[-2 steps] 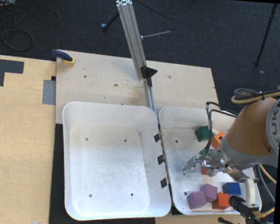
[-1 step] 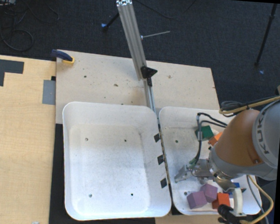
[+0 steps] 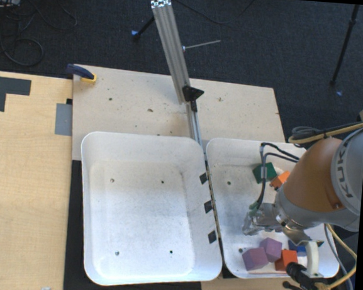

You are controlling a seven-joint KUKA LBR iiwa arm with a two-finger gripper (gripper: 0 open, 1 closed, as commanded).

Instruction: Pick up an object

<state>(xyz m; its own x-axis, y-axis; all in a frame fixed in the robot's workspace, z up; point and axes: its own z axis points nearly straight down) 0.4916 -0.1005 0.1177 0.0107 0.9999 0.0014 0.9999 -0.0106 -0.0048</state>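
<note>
The two-finger metal gripper (image 3: 255, 222) hangs low inside the right-hand shallow white plastic bin (image 3: 230, 161), below the grey arm's orange wrist band. Whether it is spread or closed cannot be determined from this view: the tip appears as a small cluster of grey metal seen from above, and nothing is visibly held in it.

The nearest candidates for pickup lie toward the near edge of the same bin, below and slightly right of the gripper in the camera view. Two purple foam blocks sit there: the lower purple block (image 3: 255, 259), resting near the bin's front rim, and the upper purple block (image 3: 272, 249), just beside it and closer to the arm. The gripper tip is near the upper block but apart from it; a strip of bare bin floor separates them.

An orange-red block (image 3: 285, 262) lies just right of the purple pair, apparently touching a small blue piece (image 3: 300, 251). Farther off, on the far side of the gripper, a green block (image 3: 262, 173) and a small orange block (image 3: 281, 179) lie partly behind the arm's cable.

Judgement: the coming move turns on a short shift toward the front rim, where the purple pair lies. The adjoining left-hand white bin (image 3: 104, 160) holds no candidate object.
</note>
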